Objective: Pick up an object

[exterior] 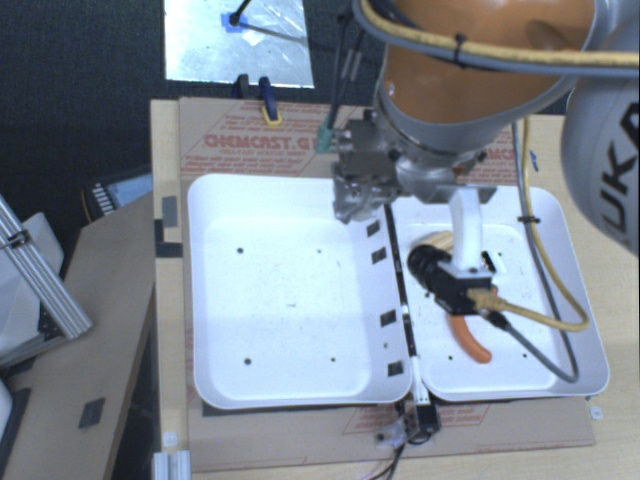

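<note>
You see the gripper at the far end of the seam where the two bins meet, its grey metal body just over the far right corner of the left bin. From this slanted view you cannot tell whether it is spread or pressed together, and you cannot see any object in its grasp. The things you could pick lie in the right bin. An orange stick-shaped object rests on the bin floor in the near half, close to the seam, with its long axis running from far-left to near-right. A tan curved object lies farther back in the same bin, partly hidden by the robot's own hardware, so you can make out only a short arc of it. The two objects are apart from each other, and both are well clear of the gripper, which sits farther back and to their left. The left bin's white floor shows a few small dark dots. A row of small black clips runs down the seam between the bins. Both bins rest on a cardboard sheet printed with red lettering, and a shiny silver sheet lies beyond it at the far edge of the bench.
</note>
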Available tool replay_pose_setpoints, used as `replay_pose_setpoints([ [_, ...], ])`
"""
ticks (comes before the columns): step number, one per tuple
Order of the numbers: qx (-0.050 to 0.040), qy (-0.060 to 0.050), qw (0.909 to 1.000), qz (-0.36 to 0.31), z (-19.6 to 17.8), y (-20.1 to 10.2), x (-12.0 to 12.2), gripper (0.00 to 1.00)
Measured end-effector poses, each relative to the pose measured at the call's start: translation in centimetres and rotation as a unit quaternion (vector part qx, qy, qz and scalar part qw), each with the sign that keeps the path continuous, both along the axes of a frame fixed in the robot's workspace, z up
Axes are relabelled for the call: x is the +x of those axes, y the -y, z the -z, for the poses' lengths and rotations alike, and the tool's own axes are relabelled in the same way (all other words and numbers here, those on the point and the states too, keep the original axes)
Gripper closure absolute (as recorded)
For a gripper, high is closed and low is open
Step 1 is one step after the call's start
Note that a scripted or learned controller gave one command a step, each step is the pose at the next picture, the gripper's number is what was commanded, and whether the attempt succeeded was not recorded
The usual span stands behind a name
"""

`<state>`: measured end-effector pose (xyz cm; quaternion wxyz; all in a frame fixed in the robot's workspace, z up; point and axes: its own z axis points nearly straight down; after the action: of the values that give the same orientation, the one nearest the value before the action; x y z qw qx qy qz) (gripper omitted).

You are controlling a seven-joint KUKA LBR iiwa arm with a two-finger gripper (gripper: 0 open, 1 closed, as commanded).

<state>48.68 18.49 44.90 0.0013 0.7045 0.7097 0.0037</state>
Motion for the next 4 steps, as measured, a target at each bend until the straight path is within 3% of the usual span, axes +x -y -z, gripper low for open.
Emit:
replay_pose_setpoints([
  [1, 0.0, 0.005, 1.0, 0.004, -9.1, -1.2, 10.2, 1.0],
  [2, -0.0008, -0.001, 1.0, 0.001, -9.8, -1.2, 9.9, 1.0],
  [3, -0.0016, -0.004, 1.0, 0.007, -8.6, 7.8, 2.8, 1.0],
  [4, -0.0034, -0.011, 0.9999, 0.003, 7.9, 6.4, -0.3, 1.0],
])
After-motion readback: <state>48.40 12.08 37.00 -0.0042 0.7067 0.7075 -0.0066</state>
